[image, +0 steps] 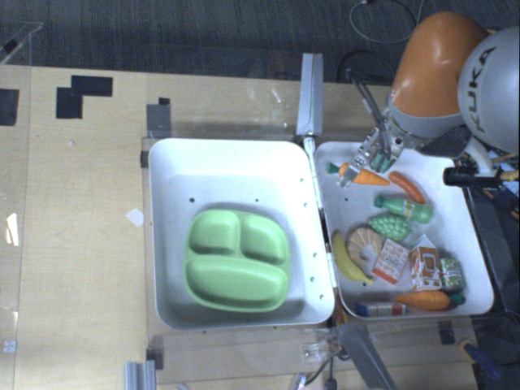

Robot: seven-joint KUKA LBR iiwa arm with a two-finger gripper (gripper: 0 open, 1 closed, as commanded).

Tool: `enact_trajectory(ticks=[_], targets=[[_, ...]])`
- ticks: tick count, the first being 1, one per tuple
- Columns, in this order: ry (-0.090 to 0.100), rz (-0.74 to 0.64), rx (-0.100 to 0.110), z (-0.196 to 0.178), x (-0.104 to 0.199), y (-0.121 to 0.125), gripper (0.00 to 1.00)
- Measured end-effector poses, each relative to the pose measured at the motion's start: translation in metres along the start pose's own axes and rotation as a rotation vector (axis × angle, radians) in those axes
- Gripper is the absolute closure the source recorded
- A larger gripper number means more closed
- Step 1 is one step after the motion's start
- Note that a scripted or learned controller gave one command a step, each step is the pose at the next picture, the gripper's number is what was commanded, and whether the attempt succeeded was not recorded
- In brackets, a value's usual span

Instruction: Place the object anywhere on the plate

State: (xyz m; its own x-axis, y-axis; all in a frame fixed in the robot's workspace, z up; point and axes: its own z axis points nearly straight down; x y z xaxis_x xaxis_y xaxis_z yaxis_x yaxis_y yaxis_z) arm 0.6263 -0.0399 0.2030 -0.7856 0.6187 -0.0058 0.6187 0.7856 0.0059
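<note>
A smooth green three-compartment plastic plate [238, 260] lies in the left white bin [166, 218]; the gripper [363, 167], jaws' state unclear, hovers over an orange carrot-shaped toy [371, 178]

A yellow banana [348, 260] lies in the right bin [478, 258], beside a green bottle [401, 209]. Black marks [81, 94] sit on the bench [73, 218].

Pale green plate [237, 260] in a white bin [166, 242]; orange carrot [370, 178] (green-tipped), yellow banana [348, 260].
</note>
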Motion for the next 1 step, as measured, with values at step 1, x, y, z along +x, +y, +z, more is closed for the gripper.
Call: enact_trajectory(ticks=[1], targets=[[0.002, -0.061, 0.001, 0.0172, 0.0776, 0.0218, 1.00]])
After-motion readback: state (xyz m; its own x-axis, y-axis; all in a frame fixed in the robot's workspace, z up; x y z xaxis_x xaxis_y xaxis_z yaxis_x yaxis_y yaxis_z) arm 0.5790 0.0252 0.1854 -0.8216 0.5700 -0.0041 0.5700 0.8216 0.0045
